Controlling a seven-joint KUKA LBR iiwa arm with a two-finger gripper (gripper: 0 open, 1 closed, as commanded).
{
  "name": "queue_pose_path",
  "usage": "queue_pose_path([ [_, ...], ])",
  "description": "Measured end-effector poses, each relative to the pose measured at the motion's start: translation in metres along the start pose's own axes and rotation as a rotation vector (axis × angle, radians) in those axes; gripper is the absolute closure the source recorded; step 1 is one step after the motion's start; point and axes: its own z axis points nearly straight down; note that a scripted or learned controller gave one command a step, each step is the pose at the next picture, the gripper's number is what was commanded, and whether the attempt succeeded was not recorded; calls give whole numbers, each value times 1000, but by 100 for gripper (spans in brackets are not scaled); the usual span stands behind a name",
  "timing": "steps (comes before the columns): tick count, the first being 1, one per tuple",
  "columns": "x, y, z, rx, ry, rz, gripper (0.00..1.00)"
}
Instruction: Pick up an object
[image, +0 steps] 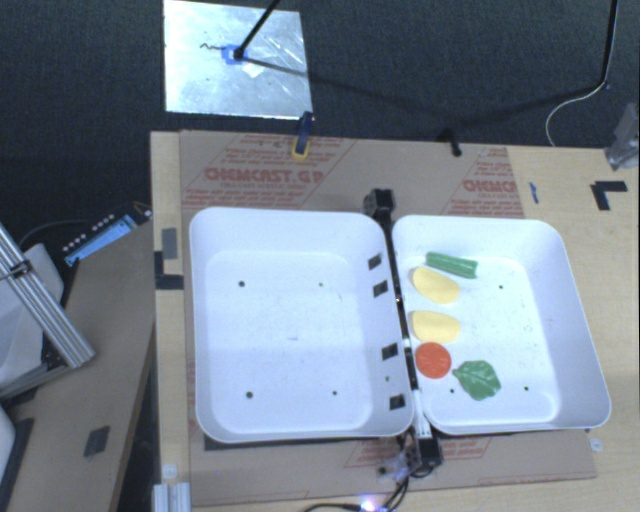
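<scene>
Lying in the right bin (578, 310), all along its left side by the wall shared with the left bin (290, 225): five small objects in a loose column. Farthest back, a green pod-like piece (451, 265), tilted slightly. Just in front and touching or nearly so, a yellow oval (436, 286). Below that, apart by a small gap, a second yellow oval (435, 325). Then a red-orange disc (432, 360), touching the second oval's lower edge. Just beside the disc to the right, a crumpled green leaf shape (477, 380). Impossible to tell the gripper's state, open or closed, or how the objects lie relative to it.
</scene>
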Motion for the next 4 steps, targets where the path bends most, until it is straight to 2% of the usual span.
queue_pose_path([
  [1,-109,-6,9,13,-4,15,100],
  [2,-56,-3,138,26,6,-1,100],
  [3,-58,-23,-1,-2,-4,2,100],
  [4,-12,8,108,22,4,-3,100],
])
